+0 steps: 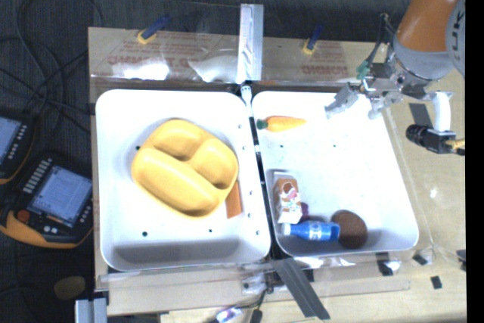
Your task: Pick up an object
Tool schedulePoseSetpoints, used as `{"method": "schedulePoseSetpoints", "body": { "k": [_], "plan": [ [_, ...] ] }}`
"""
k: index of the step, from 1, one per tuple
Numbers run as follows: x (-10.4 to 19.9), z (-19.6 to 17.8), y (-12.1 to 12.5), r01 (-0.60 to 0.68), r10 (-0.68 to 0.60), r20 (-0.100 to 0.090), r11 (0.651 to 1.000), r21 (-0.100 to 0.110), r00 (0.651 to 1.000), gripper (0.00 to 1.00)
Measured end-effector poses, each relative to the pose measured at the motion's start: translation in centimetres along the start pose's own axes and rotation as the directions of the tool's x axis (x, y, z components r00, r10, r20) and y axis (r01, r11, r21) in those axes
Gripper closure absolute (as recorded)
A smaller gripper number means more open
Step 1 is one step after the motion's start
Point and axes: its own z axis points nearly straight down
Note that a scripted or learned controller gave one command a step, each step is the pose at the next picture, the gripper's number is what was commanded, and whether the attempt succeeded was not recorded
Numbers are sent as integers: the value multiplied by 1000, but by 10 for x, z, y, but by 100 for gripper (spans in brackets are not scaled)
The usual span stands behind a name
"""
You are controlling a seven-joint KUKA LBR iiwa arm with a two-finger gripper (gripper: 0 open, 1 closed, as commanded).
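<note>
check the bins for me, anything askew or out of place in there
Nothing looks spilled or broken. One oddity: a flat orange piece is wedged on edge between the big yellow object and the left bin's right wall. In the right bin, the carrot lies apart from the clustered carton, blue bottle and brown ball.
</note>
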Motion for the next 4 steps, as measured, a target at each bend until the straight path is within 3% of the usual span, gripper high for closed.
{"method": "schedulePoseSetpoints", "body": {
  "k": [1, 2, 3, 4],
  "plan": [
    [5, -7, 28, -30, 30, 1, 1000, 0, 1000, 0],
    [21, 147, 47, 162, -162, 3, 987, 2, 987, 0],
    [21, 140, 45, 163, -163, 0, 987, 11, 987, 100],
    [21, 140, 45, 163, -163, 0, 987, 11, 987, 0]
  ]
}}
